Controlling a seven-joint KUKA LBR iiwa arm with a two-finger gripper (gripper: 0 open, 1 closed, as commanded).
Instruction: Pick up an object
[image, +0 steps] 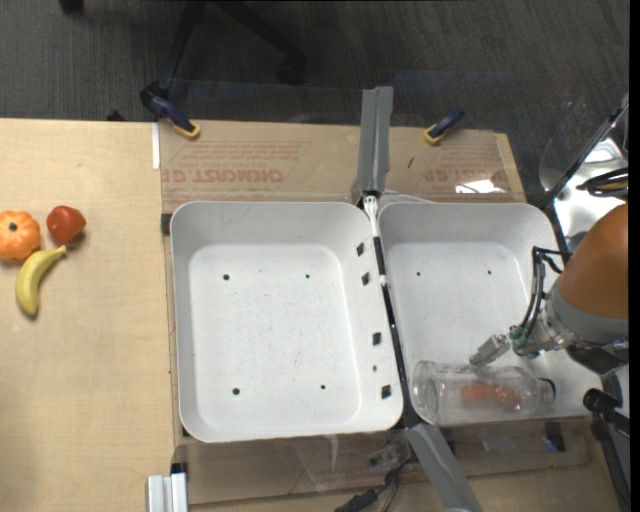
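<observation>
Nothing lifted yet: clear plastic bottle (482, 390) lying on its side along the right bin (450, 240) near edge, gripper (497, 347) hovering just above, grip impossible to tell, pickup entirely ahead.

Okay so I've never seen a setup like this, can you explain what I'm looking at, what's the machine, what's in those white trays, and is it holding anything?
One camera looks down at a slant on a bench. The orange and grey shape at the right is a robot arm; its gripper reaches into the right white bin. Just below it, near the bin's front edge, a clear plastic bottle lies on its side. Nothing is visibly held. Beside it sits the left bin. Off on the wooden tabletop at the far left lie a banana, an orange fruit and a red fruit. Two clamps hold cardboard behind the bins.
</observation>
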